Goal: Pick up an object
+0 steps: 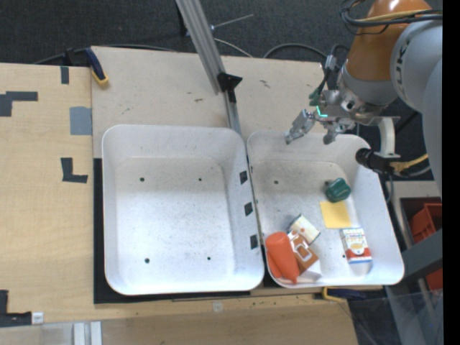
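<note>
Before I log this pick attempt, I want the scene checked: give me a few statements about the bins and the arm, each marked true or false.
1. The items lie in the right bin. True.
2. The orange object sits at the right bin's far edge. False: it is at the near left corner.
3. The gripper holds the green object. False: it hangs over the bin's far edge, its fingers apart with nothing between them.
4. A yellow square lies just nearer than the green object. True.

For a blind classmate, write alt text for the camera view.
A grey arm's open gripper hovers over the far edge of the right bin, holding nothing. Near that bin's front lie a green object, yellow square, orange object and two small cartons; the left bin sits beside it.
</note>
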You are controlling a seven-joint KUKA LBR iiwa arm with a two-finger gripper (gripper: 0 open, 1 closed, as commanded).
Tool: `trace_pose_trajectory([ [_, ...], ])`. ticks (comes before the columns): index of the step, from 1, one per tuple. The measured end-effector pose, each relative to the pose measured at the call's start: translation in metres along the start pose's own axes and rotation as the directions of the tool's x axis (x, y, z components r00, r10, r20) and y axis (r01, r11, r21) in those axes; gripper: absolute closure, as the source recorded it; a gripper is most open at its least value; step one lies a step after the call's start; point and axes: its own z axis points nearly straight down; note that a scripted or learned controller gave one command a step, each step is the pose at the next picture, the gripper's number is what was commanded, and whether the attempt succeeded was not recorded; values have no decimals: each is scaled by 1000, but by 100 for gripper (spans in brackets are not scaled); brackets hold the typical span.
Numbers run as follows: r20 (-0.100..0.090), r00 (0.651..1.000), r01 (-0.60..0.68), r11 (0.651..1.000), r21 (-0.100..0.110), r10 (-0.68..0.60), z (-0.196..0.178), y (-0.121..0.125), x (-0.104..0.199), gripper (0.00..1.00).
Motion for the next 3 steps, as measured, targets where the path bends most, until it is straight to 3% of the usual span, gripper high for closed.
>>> trace_pose_trajectory([
  [1,1,1000,1,1000,-5,-1,-3,1,0,0],
  [3,2,1000,1,1000,0,-1,107,-5,8,0],
])
